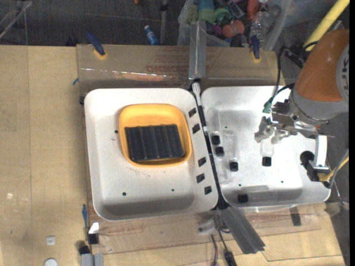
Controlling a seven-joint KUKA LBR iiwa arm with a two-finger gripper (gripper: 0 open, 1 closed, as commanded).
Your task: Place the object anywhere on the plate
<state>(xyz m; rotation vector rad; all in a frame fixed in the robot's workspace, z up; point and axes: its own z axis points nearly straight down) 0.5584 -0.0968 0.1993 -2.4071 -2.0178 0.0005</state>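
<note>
A dark grey ribbed rectangular object (154, 142) lies flat on the orange-yellow plate (152, 114) in the left bin (105, 165), covering the plate's middle and front. My gripper (268, 136) hangs over the middle of the right bin (288, 190), well to the right of the plate. Its pale fingers stand apart, open, with nothing between them. The orange-banded arm (327, 65) comes in from the upper right.
A raised divider with black clips (201, 154) separates the two bins. Several small dark pieces (233, 165) lie scattered on the right bin's floor. A box of colourful toys (233, 7) stands behind the bench. Cables run near the right bin's right edge.
</note>
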